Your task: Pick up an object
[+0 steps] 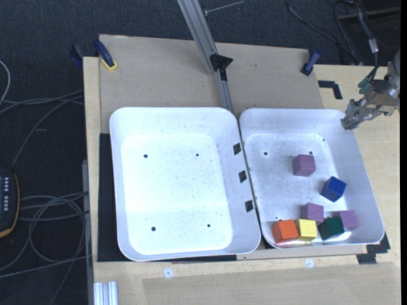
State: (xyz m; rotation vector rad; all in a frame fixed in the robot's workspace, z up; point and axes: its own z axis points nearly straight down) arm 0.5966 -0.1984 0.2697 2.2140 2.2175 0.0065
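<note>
White plastic forms both bins, and every block sits in the right bin (356,164); the left bin (127,132) is the other half of the bench top.

From the camera view, the gripper (351,121) hangs at the right bin's upper right corner, over or just outside its rim, at the end of the arm reaching in from the right. Nothing sits between its fingers as far as I can see; whether they are spread or closed is too small and blurred to tell.

Taking the gripper as the landmark, the purple cube (304,164) lies down and to the left, the nearest block and standing alone with open floor on all sides. The blue cube (333,189) lies almost straight below the gripper, farther off, also apart from its neighbours. Farther down still, against the bin's lower wall, a crowded row holds the orange cube (285,230), the yellow cube (308,229), a green cube (331,227) and two more purple blocks, touching or nearly so.

My judgement: the lone purple cube offers the cleanest approach, while the packed row near the wall leaves little finger room.
</note>
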